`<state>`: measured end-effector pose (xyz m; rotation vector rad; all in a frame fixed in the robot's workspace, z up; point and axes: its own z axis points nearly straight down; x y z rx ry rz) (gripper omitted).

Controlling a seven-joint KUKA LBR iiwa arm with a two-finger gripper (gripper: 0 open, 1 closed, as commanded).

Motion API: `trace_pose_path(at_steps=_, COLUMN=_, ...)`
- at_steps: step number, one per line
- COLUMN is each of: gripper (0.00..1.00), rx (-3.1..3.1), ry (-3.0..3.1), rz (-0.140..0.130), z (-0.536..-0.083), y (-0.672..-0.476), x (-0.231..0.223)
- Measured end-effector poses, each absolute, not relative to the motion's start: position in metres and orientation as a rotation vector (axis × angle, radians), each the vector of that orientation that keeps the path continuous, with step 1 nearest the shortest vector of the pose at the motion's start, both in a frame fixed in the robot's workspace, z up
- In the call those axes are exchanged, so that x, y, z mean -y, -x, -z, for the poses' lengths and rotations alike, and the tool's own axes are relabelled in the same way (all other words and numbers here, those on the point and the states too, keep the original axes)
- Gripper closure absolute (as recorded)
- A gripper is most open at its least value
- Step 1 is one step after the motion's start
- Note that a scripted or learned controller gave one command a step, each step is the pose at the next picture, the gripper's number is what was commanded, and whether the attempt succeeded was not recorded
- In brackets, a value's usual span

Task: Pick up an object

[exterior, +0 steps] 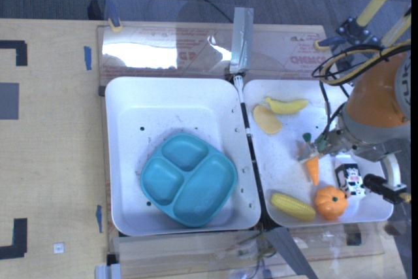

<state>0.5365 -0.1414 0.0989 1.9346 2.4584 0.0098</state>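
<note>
My gripper [309, 151] hangs low over the middle of the right bin [287, 160], reaching in from the right. A small orange carrot [313, 170] lies just below its tip, with its top end touching or under the gripper. Near the bin's front wall lie an orange pumpkin [330, 202] and a yellow corn cob [292, 206]. At the back of that bin lie a yellow banana [286, 105] and a pale yellow chip [266, 119].
The left bin [130, 108] holds a blue divided plate [188, 178] toward its front. A dark ridge where the two bins meet runs between them. The arm's grey and orange body [375, 108] covers the right bin's right side.
</note>
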Motion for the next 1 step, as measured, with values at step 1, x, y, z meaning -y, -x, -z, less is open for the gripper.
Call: trace_pose_path(at_steps=1, gripper=1.0, rx=-2.211, ry=-2.225, rz=-0.005, z=-0.2081, y=-0.5605, x=0.1343)
